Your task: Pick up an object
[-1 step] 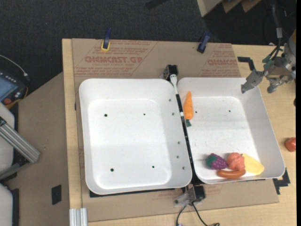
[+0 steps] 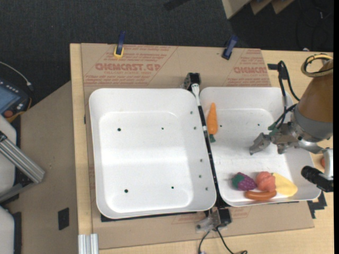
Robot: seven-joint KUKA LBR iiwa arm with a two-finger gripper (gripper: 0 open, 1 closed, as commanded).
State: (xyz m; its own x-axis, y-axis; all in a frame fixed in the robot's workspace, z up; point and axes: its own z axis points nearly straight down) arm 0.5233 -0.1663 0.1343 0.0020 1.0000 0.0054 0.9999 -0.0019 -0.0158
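Note:
My gripper (image 2: pixel 269 146) hangs over the right bin (image 2: pixel 238 97), right of its middle, with the grey arm and its orange band (image 2: pixel 318 97) coming in from the right. Its two fingers stand apart, open, with nothing between them. An orange carrot (image 2: pixel 212 118) lies along the bin's left wall, well left of the gripper. In the near corner, below the gripper, sit a purple grape bunch (image 2: pixel 243 181), a red-orange fruit (image 2: pixel 266 180), a yellow piece (image 2: pixel 286 186) and a red chili-like piece (image 2: pixel 259 195), all bunched together.
The left bin (image 2: pixel 106 105) lies beside the right one, with a black divider strip (image 2: pixel 204 136) between them. Both rest on a cardboard sheet (image 2: pixel 159 62) held by clamps (image 2: pixel 120 49) at the back.

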